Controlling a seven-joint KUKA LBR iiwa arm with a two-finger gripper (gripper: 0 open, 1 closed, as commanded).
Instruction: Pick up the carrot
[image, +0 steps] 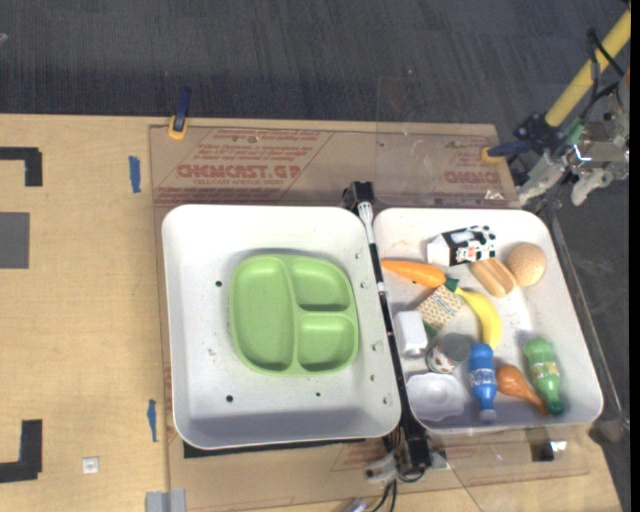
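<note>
The carrot (412, 272), orange with a green tip, lies in the upper left part of the right bin (575, 300), close to the divider between the bins. It rests flat, pointing left, just below a black and white milk carton (462, 245). My gripper (568, 168) hangs beyond the bin's far right corner, well up and to the right of the carrot, with nothing seen in it.
Around the carrot lie a hot dog bun (492, 277), bread roll (527, 263), banana (482, 312), patterned box (440, 305), blue bottle (482, 380), green bottle (543, 372) and white cup (437, 395). The left bin (190, 300) holds a green divided plate (295, 312).
</note>
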